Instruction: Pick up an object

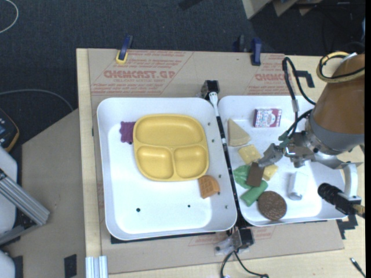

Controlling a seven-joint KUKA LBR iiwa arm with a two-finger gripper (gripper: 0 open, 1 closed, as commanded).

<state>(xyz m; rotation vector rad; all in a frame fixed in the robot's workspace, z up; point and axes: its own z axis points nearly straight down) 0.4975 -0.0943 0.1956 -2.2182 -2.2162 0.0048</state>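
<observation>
So the setup, biggest stuff first: two white bins side by side. The left bin (pixel 116 172) has a big yellow divided tray (pixel 171 145) in it, with a purple thing (pixel 126 131) tucked against the tray's left edge and a small orange-brown piece (pixel 208 186) just off its lower right corner. The right bin (pixel 232 106) is where the arm (pixel 342 106) is working, coming in from the right.

The gripper (pixel 268 158) sits low over the cluster in the middle of the right bin. Its dark fingers (pixel 271 153) look a bit spread, tips down around the brown block (pixel 255 175), which lies just below and left of the tips, long axis running roughly up-down in the view. I'd guess that's the target (can't say it's pinched, nothing is clearly between the tips).

Around it: brown round cookie (pixel 271 205) below, green pieces (pixel 250 190) touching the block, pale yellow wedge (pixel 237 133) and yellow cube (pixel 250 154) above, a pink carton (pixel 266 118) well up top, and a small white bit (pixel 294 185) to the right.
</observation>
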